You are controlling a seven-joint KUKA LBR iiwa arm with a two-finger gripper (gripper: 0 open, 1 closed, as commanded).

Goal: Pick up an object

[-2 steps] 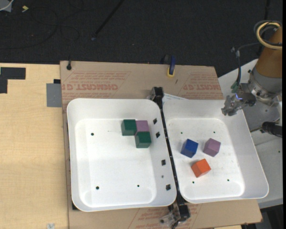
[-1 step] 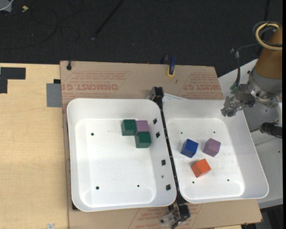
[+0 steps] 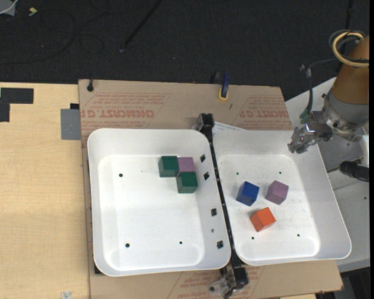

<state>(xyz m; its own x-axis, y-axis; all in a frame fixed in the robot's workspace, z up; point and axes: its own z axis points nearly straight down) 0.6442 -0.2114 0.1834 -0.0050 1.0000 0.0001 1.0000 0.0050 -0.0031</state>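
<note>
The right bin (image 3: pixel 327 195) holds a blue cube (image 3: pixel 248 193), a purple cube (image 3: pixel 277 192) and an orange cube (image 3: pixel 262 219), close together near its middle. In the left bin (image 3: pixel 106 198) two dark green cubes (image 3: pixel 169 166) (image 3: pixel 187 182) touch a light purple cube (image 3: pixel 186 164). My gripper (image 3: pixel 299 141) hangs over the right bin's far right corner, up and to the right of the purple cube, apart from every object. Nothing shows between its tips.
The arm (image 3: pixel 349 86) with its orange band comes in from the right edge. A black divider with clips (image 3: pixel 213 185) runs between the bins. Cardboard (image 3: pixel 156 108) lies under both bins, with a blue clamp (image 3: pixel 224 87) at its far edge.
</note>
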